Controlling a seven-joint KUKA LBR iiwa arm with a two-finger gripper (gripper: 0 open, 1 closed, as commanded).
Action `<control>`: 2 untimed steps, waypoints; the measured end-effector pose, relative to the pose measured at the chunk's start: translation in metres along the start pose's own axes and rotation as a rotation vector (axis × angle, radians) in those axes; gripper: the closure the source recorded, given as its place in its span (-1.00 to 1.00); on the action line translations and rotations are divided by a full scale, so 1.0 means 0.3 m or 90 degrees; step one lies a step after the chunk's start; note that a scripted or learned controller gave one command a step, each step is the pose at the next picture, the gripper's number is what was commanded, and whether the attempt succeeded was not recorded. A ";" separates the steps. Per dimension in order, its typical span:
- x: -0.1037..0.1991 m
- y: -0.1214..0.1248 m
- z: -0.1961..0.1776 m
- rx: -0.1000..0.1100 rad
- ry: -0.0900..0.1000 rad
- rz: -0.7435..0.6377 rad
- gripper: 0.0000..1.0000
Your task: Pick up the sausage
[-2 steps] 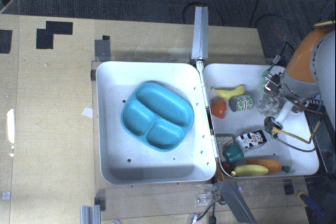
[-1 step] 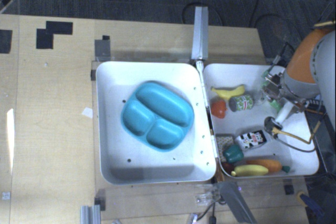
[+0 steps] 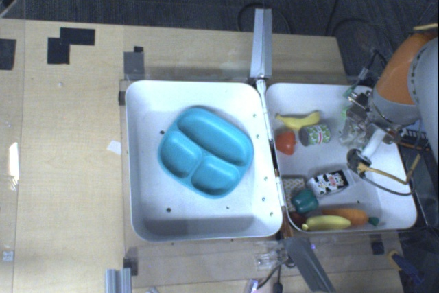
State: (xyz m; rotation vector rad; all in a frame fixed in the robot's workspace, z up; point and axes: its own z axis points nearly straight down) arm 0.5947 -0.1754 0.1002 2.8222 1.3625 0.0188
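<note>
Sausage (image 3: 353,216), as best could be told, was the orange elongated piece lying along the near wall of the right bin (image 3: 405,213), toward that bin's 5 o'clock corner; a small dark green bit sat at its 3 o'clock end, so the match was not certain. Touching it at its 9 o'clock end lay a yellow banana-shaped toy (image 3: 327,222). A dark green cup (image 3: 304,201) stood just beside that toy, at its 11 o'clock. At the cup's 1 o'clock lay a small black-and-white packet (image 3: 328,182), tilted.

Farther up the same bin, a second yellow banana (image 3: 298,121) lay near the 11 o'clock corner. A red tomato-like ball (image 3: 285,142) sat just below it, against the dividing wall. A small can (image 3: 315,134) lay on its side at the ball's 2 o'clock, close to the banana.

The gripper (image 3: 357,130) hung over the right bin's 2 o'clock area, well apart from the orange piece. It was near the can, at the can's 3 o'clock. Whether the claw was open or closed could not be told, and nothing could be seen held in it. The grey arm with its orange band (image 3: 401,72) reached in from 3 o'clock.

The left bin (image 3: 144,168) held a blue divided plate (image 3: 206,151), lying flat near its middle and turned at a slant.
</note>
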 end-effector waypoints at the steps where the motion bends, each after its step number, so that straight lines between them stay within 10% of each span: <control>1: 0.076 0.125 0.044 0.004 -0.003 -0.110 1.00; 2: 0.086 0.128 0.002 0.000 -0.002 -0.115 1.00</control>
